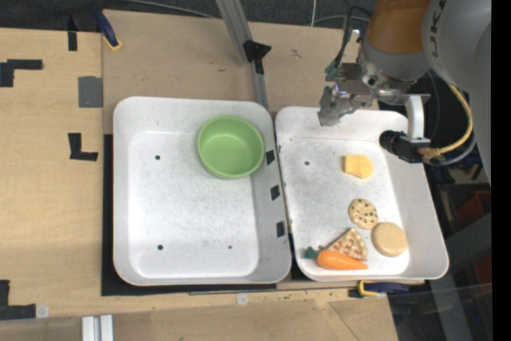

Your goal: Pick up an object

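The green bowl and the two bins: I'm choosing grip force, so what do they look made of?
The green bowl looks like matte plastic: uniform colour, soft sheen, thin rim. The left bin and right bin look like moulded white plastic, glossy at the rounded rims and finely speckled inside. I can't rule out coated metal.

We reach in from the right with our grey arm [463, 12], its orange band [407, 4] sitting above the wrist [375, 80]. The wrist tilts down and to the left, and our gripper [330, 117] hangs at its lower end, fingertips pointing downward, nothing between them.
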`<state>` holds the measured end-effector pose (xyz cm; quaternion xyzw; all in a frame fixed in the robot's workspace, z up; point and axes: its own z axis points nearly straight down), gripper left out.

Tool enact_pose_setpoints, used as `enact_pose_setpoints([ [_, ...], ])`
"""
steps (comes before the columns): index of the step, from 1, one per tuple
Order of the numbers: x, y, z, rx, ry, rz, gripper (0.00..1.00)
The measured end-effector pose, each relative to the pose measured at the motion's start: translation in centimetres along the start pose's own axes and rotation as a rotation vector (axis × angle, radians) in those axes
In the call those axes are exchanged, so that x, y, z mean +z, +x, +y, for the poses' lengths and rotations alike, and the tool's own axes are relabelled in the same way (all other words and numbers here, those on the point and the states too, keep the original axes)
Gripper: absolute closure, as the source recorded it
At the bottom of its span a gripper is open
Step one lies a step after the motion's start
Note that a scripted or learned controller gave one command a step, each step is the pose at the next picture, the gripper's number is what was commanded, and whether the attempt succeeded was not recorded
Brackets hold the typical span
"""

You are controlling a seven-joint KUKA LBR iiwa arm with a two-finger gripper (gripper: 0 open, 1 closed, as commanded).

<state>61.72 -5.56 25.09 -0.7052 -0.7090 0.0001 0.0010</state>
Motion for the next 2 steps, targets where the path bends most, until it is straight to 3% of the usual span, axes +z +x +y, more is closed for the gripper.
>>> enact_pose_setpoints([
  [2,-0.3,11.2,-2.6,-0.002,0.001,0.001,1.00],
])
